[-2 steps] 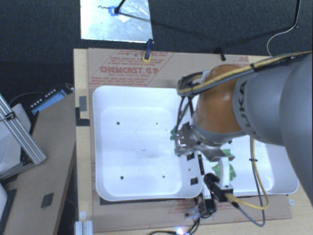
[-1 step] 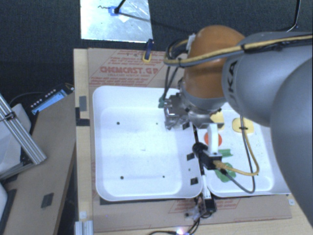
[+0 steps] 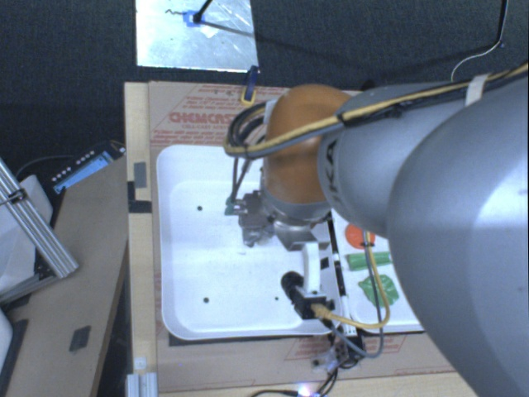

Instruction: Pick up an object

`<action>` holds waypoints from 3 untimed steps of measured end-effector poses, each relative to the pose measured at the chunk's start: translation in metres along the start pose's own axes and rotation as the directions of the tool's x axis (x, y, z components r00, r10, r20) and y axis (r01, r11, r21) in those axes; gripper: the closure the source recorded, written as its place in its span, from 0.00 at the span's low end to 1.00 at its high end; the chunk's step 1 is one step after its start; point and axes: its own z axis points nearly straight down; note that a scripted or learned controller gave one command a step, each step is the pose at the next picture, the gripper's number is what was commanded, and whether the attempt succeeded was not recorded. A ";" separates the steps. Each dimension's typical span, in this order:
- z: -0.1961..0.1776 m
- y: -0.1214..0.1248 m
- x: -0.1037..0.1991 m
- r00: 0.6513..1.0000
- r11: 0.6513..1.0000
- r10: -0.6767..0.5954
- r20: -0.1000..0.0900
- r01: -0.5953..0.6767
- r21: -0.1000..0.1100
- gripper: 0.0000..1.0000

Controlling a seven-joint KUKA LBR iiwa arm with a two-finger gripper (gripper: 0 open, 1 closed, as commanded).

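Bench: two white bins; right bin: one orange item, two green; tool grip unreadable

Arm over left bin.

We see white bin, four dark dots; grey arm, orange band; at 3 o'clock orange object, green pieces; brown cardboard, red print.

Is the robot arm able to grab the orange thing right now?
Probably not yet. The gripper hangs over the left bin, while the orange thing lies in the right bin, partly hidden beneath the arm. It would have to swing back first.
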 end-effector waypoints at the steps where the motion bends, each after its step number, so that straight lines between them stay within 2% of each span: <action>1: -0.105 0.051 0.055 1.000 1.000 0.000 -0.005 0.000 -0.019 1.00; 2: -0.010 0.076 0.058 1.000 1.000 0.008 0.004 -0.008 0.000 1.00; 3: -0.083 0.143 0.057 1.000 1.000 0.004 -0.001 -0.004 -0.017 1.00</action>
